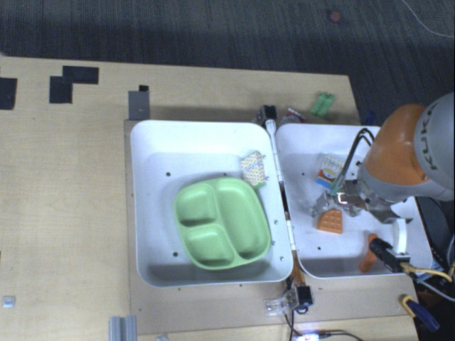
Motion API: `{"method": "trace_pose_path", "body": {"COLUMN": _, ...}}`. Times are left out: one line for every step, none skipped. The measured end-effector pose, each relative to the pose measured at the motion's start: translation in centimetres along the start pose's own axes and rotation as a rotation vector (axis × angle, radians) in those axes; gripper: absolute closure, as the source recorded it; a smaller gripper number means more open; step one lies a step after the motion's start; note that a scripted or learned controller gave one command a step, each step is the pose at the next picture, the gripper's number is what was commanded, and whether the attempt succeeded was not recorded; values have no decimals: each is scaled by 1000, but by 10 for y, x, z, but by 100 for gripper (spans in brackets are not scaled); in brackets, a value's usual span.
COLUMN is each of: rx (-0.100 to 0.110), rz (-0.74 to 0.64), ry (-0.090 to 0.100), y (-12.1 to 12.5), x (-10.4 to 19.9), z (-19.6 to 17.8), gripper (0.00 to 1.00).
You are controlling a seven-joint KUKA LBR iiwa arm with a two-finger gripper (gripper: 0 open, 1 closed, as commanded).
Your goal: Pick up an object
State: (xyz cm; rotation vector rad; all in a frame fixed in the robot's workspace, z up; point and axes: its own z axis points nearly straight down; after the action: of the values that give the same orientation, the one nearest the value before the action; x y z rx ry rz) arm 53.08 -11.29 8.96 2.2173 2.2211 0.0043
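My jaws (pixel 328 206) are hovering low in the right bin (pixel 306 155), just above an orange waffle-textured toy (pixel 330 222); how wide they are standing I cannot tell. Beside that bin, the left bin (pixel 153 190) is holding a green divided plate (pixel 222 221).

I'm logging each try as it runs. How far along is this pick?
Done: the arm has reached over the right bin, and the gripper sits low, just above the orange waffle-like piece. In hand: nothing visibly lifted; the piece rests on the bin floor. Left: closing on it and raising it. The green plate lies in the left bin.
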Motion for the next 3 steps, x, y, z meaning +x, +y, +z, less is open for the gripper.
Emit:
{"method": "trace_pose_path", "body": {"rx": -5, "rz": -1, "ry": 0, "y": 2, "x": 1, "z": -11, "gripper": 100}}
{"method": "trace_pose_path", "body": {"rx": -4, "rz": -1, "ry": 0, "y": 2, "x": 1, "z": -11, "gripper": 0}}
{"method": "trace_pose_path", "body": {"rx": -3, "rz": -3, "ry": 1, "y": 63, "x": 30, "z": 4, "gripper": 0}}
